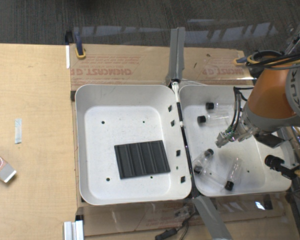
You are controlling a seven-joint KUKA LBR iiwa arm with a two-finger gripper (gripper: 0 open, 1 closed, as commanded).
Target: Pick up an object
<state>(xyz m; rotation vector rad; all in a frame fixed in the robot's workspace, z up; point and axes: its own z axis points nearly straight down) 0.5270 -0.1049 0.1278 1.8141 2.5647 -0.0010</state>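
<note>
Vials (204,162), clear and black-capped, in right bin (200,186): probably light, slick, rolling, best pinched mid-barrel; gripper (226,139) near them, jaw state impossible to tell.

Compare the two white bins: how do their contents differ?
The left bin holds one flat, dark ribbed pad, lying slightly askew. The right bin holds several small clear vials with black caps, scattered, with the gripper above them. Both bins are shallow and white.
</note>
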